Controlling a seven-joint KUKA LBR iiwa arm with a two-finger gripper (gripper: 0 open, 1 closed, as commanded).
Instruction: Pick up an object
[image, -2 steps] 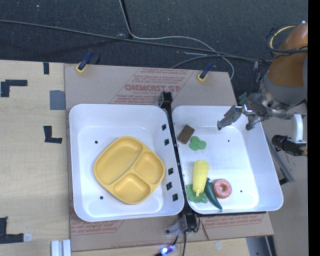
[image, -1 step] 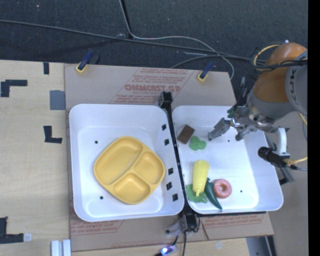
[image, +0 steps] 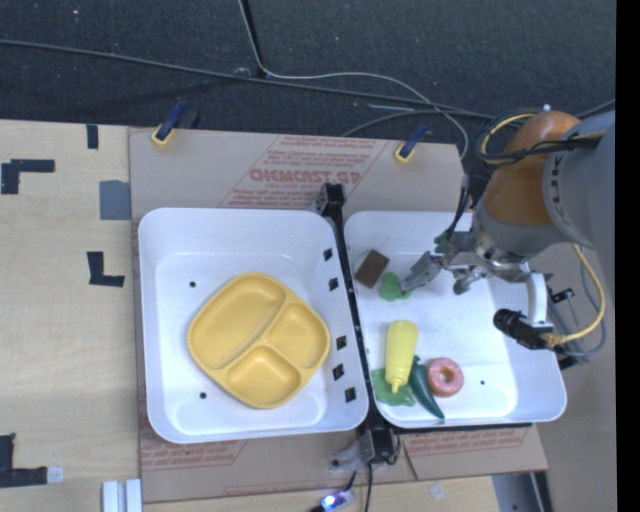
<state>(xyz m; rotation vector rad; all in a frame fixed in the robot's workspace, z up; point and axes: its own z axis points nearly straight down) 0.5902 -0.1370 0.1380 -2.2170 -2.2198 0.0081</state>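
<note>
Small green object (image: 390, 289) lies in right bin (image: 500, 395).

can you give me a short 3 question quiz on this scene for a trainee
1. True or false: the yellow tray lies in the same bin as the corn.
2. Which thing lies nearest the claw? A) donut B) green piece C) yellow tray
3. Fill in: the brown block lies in the ___ bin of the view.

Key
1. False. The tray lies in the left bin, the corn in the right bin.
2. B. The green piece lies just left of the claw.
3. Right.
</note>
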